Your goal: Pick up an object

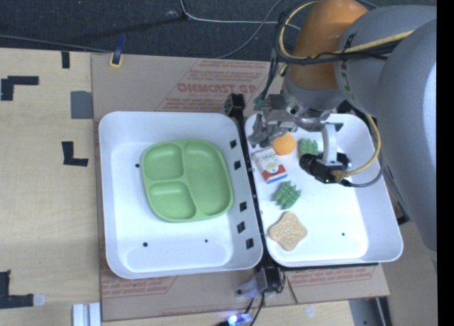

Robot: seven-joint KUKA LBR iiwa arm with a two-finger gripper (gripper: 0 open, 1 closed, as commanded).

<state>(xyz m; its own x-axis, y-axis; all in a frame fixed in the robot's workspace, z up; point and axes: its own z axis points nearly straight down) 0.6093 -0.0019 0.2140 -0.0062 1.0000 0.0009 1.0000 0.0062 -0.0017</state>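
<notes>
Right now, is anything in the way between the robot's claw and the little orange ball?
Nothing visible is. The gripper hangs in the right bin, just left of and above the orange ball. The red and white packet sits just below the ball, and a green toy lies to its right, so both are close neighbours.

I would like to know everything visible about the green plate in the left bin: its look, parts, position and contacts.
The green plate is pale green, with a smooth matte look like plastic. It is a rounded rectangle divided by raised ridges into three compartments, all bare. It lies flat, right side up, turned slightly askew, on the floor of the left bin, about at its middle. It rests on the bin floor alone, apart from the bin walls.
</notes>
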